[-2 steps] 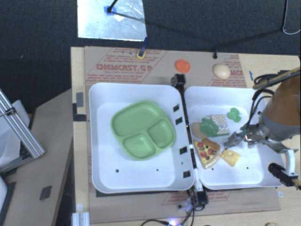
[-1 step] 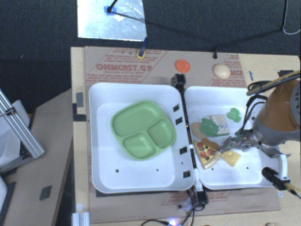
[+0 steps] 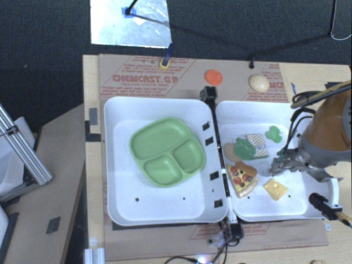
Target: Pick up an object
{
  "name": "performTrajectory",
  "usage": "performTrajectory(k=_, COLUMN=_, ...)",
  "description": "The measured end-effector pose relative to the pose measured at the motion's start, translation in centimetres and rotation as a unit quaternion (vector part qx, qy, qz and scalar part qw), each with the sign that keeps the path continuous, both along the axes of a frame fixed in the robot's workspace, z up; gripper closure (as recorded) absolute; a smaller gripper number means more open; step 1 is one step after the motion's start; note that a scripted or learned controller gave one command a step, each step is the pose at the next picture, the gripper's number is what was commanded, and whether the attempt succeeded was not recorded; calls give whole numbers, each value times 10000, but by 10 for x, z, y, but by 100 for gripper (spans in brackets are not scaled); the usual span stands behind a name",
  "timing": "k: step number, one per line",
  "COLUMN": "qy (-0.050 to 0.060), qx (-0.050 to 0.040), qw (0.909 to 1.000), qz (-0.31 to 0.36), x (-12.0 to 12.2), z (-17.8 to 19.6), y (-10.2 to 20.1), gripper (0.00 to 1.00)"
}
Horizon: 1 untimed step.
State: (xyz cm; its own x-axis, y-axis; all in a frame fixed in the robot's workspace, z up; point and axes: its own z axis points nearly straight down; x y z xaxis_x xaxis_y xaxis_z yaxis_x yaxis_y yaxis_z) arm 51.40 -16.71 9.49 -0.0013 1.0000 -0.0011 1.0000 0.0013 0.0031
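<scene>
Two white bins sit side by side on a brown bench (image 3: 137, 73). Left bin (image 3: 118, 147) holds a big green plate (image 3: 166, 151) with three sections, and it lies flat near the middle. Right bin (image 3: 291, 202) has the small toys in it.

Next comes the grey arm (image 3: 330, 139) with its orange band, which reaches in from the right side and hangs over the right bin. Its gripper (image 3: 280, 164) is down low, just right of the toys. The metal tips are dark and blurry (they blend with their own shadow), so I cannot tell if they are spread or pressed together. No toy can be seen between them.

Now the toys, big to small. A pizza slice (image 3: 243, 179) lies by the left wall of the right bin, with its point facing down. A dark green leafy toy (image 3: 243, 147) sits just above it. A spotted block (image 3: 257, 145) touches the leafy toy on its right. A yellow cheese wedge (image 3: 275, 188) lies just below the gripper. A little light green toy (image 3: 274, 134) sits up near the back of the bin, close to the arm.

Behind the bins, on the bench, rest an orange disc (image 3: 213, 77) and a pale egg (image 3: 259, 83).
</scene>
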Motion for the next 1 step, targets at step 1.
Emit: performTrajectory(k=1, qy=-20, qx=-8, qw=10000, qz=-3, x=1, z=60, y=-10, gripper=100)
